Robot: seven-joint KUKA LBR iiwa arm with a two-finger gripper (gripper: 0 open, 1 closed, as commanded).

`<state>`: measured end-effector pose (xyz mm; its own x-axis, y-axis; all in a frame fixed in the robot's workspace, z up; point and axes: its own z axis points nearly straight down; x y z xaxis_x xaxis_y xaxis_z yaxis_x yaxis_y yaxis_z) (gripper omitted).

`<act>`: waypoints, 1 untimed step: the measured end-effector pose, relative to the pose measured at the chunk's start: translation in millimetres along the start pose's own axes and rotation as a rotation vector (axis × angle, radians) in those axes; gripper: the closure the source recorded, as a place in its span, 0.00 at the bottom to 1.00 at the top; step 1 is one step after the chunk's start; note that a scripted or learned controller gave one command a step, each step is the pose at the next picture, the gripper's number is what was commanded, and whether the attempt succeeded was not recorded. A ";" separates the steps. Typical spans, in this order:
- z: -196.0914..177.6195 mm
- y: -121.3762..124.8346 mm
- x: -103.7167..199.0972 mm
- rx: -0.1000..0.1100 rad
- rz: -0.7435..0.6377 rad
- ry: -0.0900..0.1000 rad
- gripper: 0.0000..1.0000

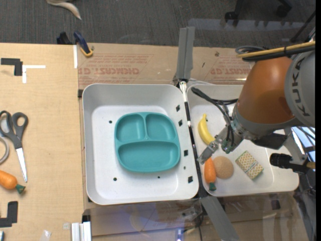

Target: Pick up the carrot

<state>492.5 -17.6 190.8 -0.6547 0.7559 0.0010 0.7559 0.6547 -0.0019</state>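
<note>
Nearest us, at the front of the right bin [281,187], we see the carrot [209,171], orange with a green tip pointing toward the bin's front wall. It lies by the bin's left wall, touching or just beside a tan round thing [223,166] on its right. A patterned sponge [249,164] sits to the right of that, and a banana [204,130] lies farther back along the left wall. Our gripper [214,148] hangs just above the carrot, between it and the banana; its fingers look parted with nothing between them, one tip [206,154] close to the carrot's top end, though we cannot tell whether it touches. Our arm [266,97], with its orange band, fills the bin's right and back. In the left bin [93,134] we see a teal plate [147,141] with three compartments. On the bench [40,134] at far left lie scissors [16,139] and a second carrot [10,181], well apart from both bins.
</note>
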 end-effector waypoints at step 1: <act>-0.1 -3.7 18.0 0.000 0.070 0.000 0.00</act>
<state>477.9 -6.4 190.9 -0.6001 0.7999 0.0009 0.7999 0.6001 -0.0019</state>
